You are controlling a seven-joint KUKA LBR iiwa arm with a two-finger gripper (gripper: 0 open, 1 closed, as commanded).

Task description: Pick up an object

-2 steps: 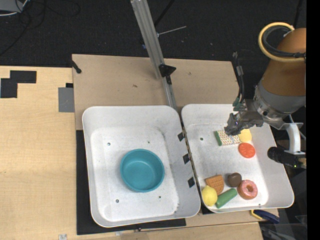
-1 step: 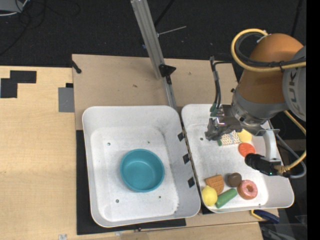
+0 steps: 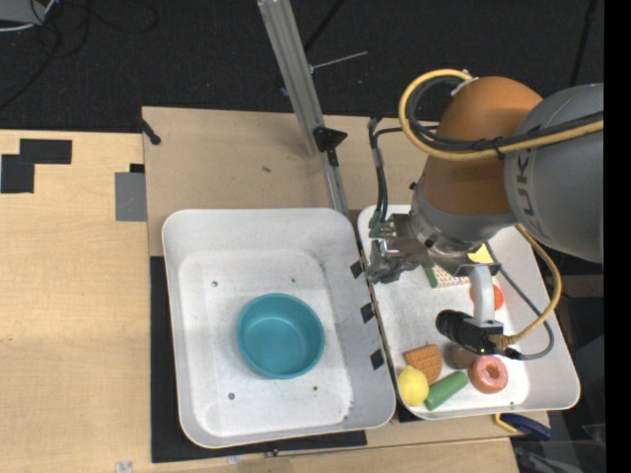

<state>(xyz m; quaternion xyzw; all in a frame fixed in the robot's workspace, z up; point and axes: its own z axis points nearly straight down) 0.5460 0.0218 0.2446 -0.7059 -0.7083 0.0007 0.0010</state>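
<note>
The arm (image 3: 493, 166) hangs over the right bin (image 3: 552, 382), whose near end holds a doughnut (image 3: 489, 373), cracker (image 3: 424, 359), lemon (image 3: 413, 386) and green piece (image 3: 446, 389). The hand (image 3: 386, 254) sits at the bin's far-left edge; whether it is open or closed, I cannot tell. It should settle squarely over one piece, clear of neighbours, before closing.

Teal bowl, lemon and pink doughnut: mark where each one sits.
teal bowl (image 3: 281, 335), camera view, on its inner floor.
lemon (image 3: 413, 387), camera view, on the middle of its skin.
pink doughnut (image 3: 489, 374), camera view, on its ring beside the hole.

two white bins (image 3: 197, 235), one teal bowl (image 3: 281, 335)
</note>
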